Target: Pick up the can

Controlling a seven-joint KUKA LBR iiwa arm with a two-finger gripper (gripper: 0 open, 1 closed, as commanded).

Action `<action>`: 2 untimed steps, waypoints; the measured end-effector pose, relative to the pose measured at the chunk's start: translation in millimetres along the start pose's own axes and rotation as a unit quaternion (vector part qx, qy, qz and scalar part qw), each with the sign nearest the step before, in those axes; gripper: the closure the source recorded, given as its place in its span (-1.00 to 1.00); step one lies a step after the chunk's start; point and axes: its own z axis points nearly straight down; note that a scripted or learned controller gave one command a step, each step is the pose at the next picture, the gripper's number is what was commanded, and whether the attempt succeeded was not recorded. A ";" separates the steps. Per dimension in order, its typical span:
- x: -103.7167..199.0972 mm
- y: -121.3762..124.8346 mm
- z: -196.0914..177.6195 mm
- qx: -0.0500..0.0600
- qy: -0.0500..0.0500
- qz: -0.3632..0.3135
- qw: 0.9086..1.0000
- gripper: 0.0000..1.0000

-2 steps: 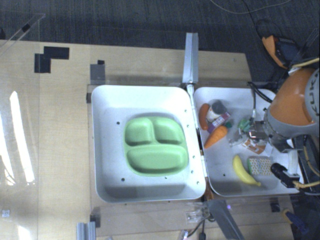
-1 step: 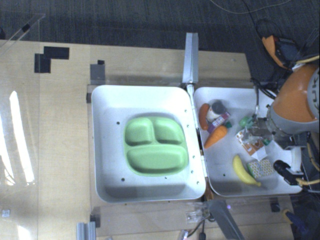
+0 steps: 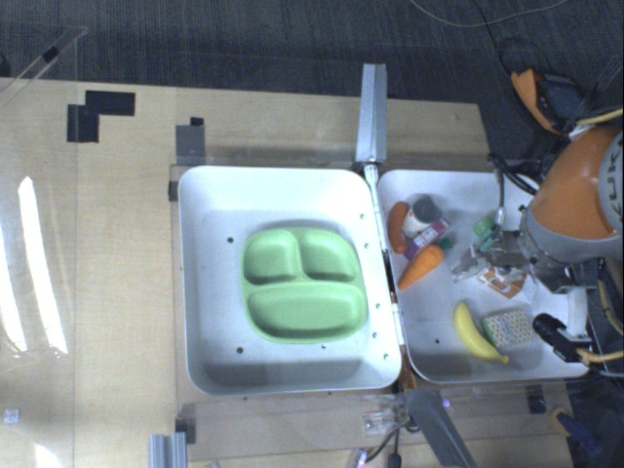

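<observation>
- Fingers of the gripper (image 3: 485,257): too blurred and small to tell whether apart or together.
- Can (image 3: 425,218) lies left of them and a little farther back, apart, in the right bin (image 3: 458,373).
- Carrot (image 3: 420,266) sits between can and fingers; banana (image 3: 477,331) lies nearer the front.

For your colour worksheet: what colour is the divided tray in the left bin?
Light green, clear in the camera view: divided tray.

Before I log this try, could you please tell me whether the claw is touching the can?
Apart. The camera view shows bare white bin floor between the claw and the can, which lies beside the carrot.
</observation>
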 end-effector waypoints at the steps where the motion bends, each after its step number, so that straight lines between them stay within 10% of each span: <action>1: -0.4 2.8 -11.9 -0.003 -0.001 0.000 1.000 1.00; 2: -0.4 2.7 -11.9 -0.003 -0.001 -0.001 1.000 -1.00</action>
